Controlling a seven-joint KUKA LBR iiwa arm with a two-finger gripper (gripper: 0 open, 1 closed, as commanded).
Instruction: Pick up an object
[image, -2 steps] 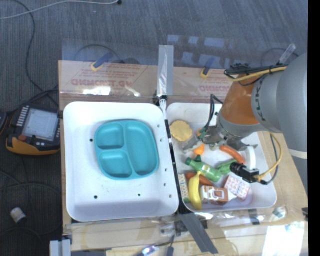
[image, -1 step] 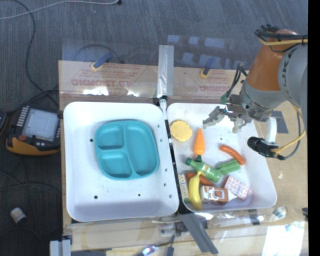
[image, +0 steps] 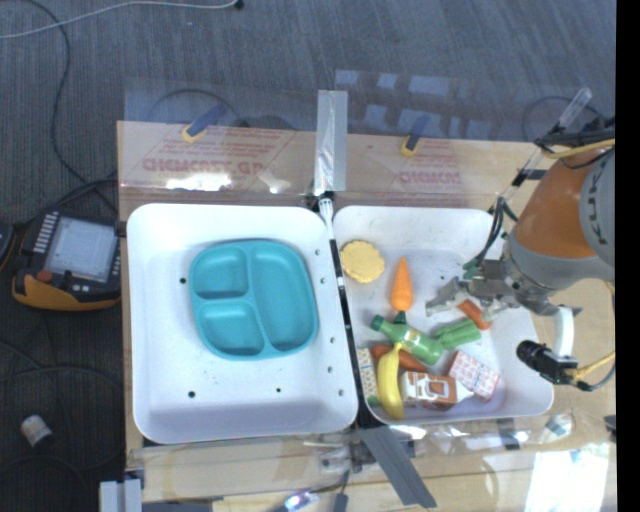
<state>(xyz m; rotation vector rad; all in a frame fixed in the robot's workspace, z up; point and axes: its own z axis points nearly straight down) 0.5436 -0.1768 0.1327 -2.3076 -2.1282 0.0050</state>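
From the overhead camera the gripper (image: 452, 296) is down in the right bin (image: 440, 222), fingers spread a bit with nothing between them, tips just above the green bottle (image: 410, 338) and right next to a small orange piece (image: 474, 314). The carrot (image: 401, 285) and yellow cookie (image: 362, 261) sit toward the bin's far left, while the banana (image: 388, 384), juice carton (image: 428, 388) and pink-checked pack (image: 474, 373) crowd the near edge. Left bin (image: 160, 400) has a teal divided plate (image: 252, 298).

carrot (image: 401, 285): orange, near-upright, bin centre | bottle (image: 408, 338): green, lying | banana (image: 388, 382): yellow, front edge | cookie (image: 362, 261): round, back-left
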